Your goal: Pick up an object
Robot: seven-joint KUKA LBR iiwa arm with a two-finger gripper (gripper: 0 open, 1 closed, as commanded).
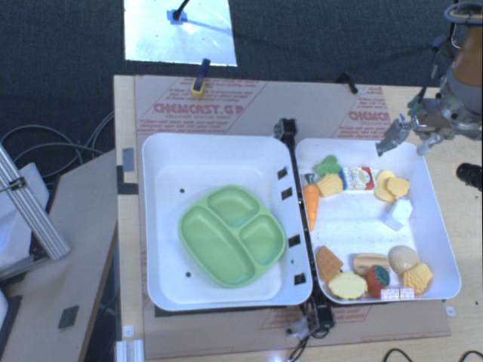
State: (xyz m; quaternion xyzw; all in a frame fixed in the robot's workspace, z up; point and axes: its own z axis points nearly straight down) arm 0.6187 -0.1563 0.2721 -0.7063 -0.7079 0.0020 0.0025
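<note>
Hovering over right bin's [441, 236] far right corner, hand [405, 137] open, gripping nothing; toy food [355, 179] below, green tray [231, 234] in left bin [162, 202].

- Two bins sit side by side on the bench [226, 100]: the left bin [162, 202] and the right bin [438, 225].
- A divided tray [230, 236] lies in the left bin, toward its right.
- Toy foods lie in the right bin: a carrot [310, 204] along its left wall, a packet [356, 178] near the back, a bread slice [328, 262] and an egg [402, 258] toward the front.
- The gripper [411, 136] hangs over the right bin's back right corner.
</note>
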